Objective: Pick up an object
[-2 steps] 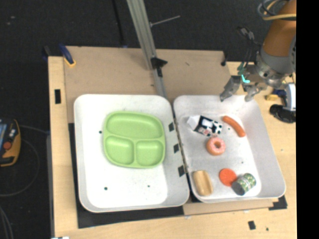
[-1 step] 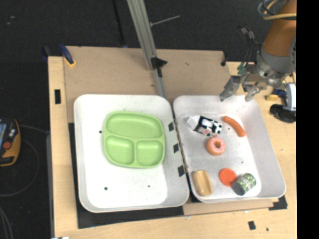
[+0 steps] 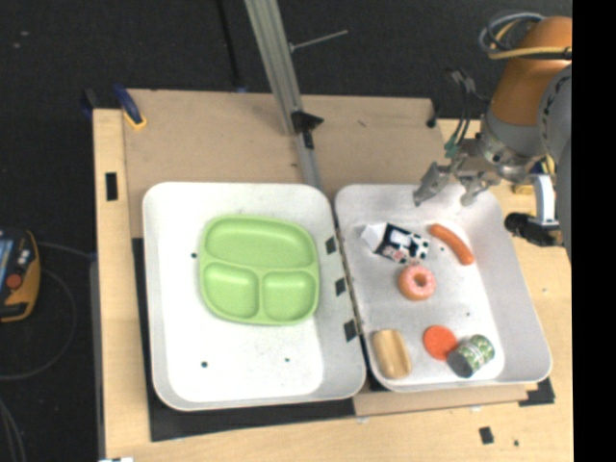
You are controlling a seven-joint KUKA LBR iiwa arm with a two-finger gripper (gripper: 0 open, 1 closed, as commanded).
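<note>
My gripper (image 3: 449,191) hangs open over the far edge of the right bin (image 3: 525,287), with nothing between its fingers. Just below it in the bin lie a white and black carton (image 3: 393,243) and an orange sausage (image 3: 451,243). A pink doughnut (image 3: 418,283) sits in the bin's middle. Along the near edge are a tan bread roll (image 3: 391,351), a small red-orange disc (image 3: 440,341) and a green can (image 3: 471,355) on its side.
The left bin (image 3: 173,354) holds a green divided plate (image 3: 260,269). A grey metal post (image 3: 282,75) slants up from the gap between the bins at the back. The arm's orange band (image 3: 527,75) is at the upper right.
</note>
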